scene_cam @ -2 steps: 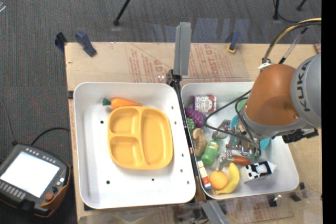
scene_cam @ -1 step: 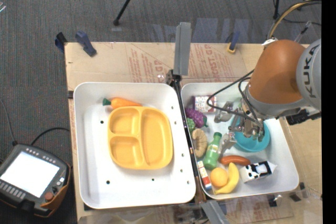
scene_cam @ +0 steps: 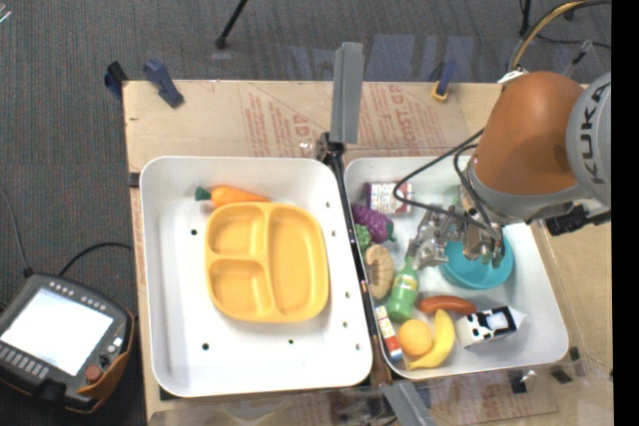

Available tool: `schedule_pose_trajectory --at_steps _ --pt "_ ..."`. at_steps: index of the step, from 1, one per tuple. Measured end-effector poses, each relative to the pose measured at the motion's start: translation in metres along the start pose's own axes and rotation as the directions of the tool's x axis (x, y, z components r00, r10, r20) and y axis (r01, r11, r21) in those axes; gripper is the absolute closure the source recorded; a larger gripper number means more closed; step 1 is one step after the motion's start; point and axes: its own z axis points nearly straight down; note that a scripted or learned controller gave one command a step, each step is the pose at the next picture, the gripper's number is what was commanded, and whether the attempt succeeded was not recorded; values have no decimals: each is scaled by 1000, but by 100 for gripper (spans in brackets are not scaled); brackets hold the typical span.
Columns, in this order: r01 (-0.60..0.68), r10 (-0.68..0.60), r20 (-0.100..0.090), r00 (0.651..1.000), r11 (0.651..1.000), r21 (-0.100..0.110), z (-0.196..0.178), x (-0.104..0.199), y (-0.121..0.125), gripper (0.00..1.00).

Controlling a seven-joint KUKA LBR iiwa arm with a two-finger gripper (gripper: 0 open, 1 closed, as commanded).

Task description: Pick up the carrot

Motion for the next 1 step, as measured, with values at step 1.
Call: schedule_pose_trajectory --at_steps 1 --pt "28 -28 -9 1000 1000 1 82 7 -5 100"
